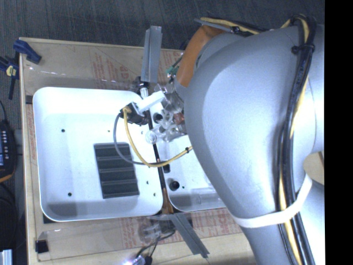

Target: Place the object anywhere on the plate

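Observation:
A dark grey ribbed rectangular plate (116, 170) lies flat on the floor of the left white bin (49, 148), toward its front right. The grey arm (248, 109) with its orange band (193, 51) reaches in from the right and covers most of the right bin (187, 200). Its gripper (159, 123) hangs over the divide between the two bins, up and to the right of the plate, with a yellow cable (140, 156) looping beneath it. A small dark spot (174, 185) shows on the right bin's floor; I cannot tell what it is.
The bins rest on a wooden bench (83, 57). A grey metal bracket (151, 51) stands behind the bins and another (185, 233) in front. Blue clamps (25, 51) sit at the bench's far left corner. The left half of the left bin is bare floor.

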Motion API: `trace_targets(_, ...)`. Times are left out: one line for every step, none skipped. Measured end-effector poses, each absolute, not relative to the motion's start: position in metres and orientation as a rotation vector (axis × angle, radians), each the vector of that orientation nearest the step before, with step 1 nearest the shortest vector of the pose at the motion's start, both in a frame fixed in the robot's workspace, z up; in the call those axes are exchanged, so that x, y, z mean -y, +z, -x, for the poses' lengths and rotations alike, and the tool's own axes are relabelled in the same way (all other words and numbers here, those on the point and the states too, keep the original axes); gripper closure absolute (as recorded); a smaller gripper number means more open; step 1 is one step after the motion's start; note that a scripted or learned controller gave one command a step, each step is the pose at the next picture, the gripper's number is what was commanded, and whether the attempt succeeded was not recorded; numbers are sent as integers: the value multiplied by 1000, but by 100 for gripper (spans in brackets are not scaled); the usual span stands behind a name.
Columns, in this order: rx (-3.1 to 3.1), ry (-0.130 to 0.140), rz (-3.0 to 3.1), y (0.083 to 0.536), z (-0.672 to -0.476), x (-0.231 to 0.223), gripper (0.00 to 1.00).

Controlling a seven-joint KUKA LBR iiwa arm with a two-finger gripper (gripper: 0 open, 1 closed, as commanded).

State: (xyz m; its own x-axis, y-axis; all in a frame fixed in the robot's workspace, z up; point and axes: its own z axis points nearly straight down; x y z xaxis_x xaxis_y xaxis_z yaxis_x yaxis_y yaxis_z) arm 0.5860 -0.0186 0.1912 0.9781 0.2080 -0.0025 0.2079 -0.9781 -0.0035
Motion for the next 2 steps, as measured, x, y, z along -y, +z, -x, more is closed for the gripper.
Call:
trace_targets(603,3,3081,204,-639,-26,100)
trace_targets(542,5,3093,91,-617,-113,100)
